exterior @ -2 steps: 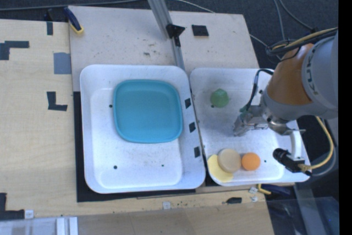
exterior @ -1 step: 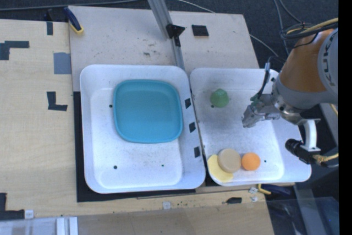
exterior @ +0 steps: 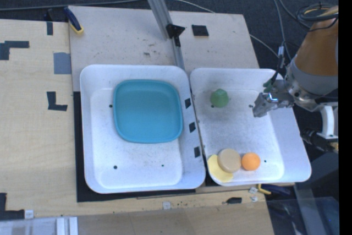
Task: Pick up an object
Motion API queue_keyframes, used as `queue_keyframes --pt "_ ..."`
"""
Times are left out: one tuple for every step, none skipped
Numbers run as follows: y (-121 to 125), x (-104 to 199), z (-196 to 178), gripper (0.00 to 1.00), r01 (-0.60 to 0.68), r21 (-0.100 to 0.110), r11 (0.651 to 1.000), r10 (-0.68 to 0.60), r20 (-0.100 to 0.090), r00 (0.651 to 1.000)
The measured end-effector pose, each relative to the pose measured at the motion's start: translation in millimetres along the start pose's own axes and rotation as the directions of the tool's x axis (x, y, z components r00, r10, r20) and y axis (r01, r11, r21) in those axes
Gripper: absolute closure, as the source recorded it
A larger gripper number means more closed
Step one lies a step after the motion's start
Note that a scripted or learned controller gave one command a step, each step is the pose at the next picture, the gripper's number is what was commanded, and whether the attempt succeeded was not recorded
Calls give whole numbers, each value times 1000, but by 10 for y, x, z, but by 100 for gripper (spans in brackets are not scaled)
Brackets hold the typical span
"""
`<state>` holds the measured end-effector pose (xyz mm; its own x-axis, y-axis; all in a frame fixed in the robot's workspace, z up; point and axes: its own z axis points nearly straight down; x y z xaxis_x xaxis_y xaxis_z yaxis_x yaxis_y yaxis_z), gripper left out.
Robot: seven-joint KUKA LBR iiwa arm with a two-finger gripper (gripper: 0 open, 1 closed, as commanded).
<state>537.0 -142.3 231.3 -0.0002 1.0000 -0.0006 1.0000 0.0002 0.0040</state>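
Hovering metal two-finger gripper (exterior: 261, 107) at the right white bin's (exterior: 286, 146) three o'clock.
I cannot tell its grip; small green ball (exterior: 219, 98) lies at eleven o'clock.

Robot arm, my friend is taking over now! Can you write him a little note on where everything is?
Gripper: over the right bin, near its right side; nothing seen between its fingers.
Right bin: green ball at the back; tan round piece on a yellow piece, and an orange ball at the front.
Left bin: blue plate.
Done: nothing picked.
Left: grab one object.
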Motion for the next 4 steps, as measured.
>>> queue_keyframes --pt "3 1 -192 100 0 3 1000 0 0 1000" --pt "149 531 -242 100 4 4 1000 -4 -2 1000" --pt "260 990 -86 100 4 6 1000 -4 -1 1000" --pt "421 1403 -107 100 4 4 1000 -4 -1 1000"
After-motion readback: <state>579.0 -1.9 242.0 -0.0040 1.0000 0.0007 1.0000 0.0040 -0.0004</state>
